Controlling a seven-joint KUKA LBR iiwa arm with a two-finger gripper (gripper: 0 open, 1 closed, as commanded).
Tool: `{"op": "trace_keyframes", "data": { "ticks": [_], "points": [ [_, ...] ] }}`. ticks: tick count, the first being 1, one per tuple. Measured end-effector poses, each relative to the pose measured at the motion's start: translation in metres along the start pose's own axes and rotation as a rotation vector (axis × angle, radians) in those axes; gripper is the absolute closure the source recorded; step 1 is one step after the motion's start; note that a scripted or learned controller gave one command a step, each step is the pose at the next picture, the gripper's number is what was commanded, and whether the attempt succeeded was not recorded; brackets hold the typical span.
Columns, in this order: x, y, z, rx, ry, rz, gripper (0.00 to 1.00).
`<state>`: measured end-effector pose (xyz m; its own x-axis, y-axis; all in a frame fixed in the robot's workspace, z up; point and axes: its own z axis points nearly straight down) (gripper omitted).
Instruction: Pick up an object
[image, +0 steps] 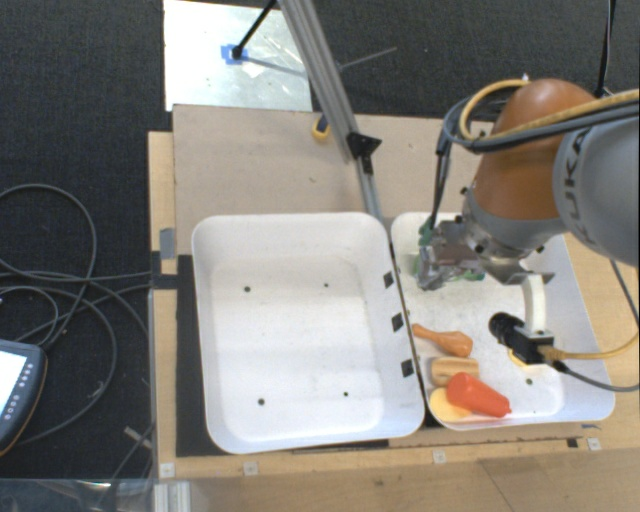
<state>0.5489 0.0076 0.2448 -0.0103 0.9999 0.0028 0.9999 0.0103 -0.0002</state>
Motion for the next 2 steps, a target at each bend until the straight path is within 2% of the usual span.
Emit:
{"op": "trace_keyframes", "data": {
  "ticks": [1,2],
  "points": [
    [0.043,-0.026,0.017,0.002,0.000,0.001,1.00],
    [0.083,-0.048,0.008,0.000,0.000,0.000,1.00]
  ]
}}
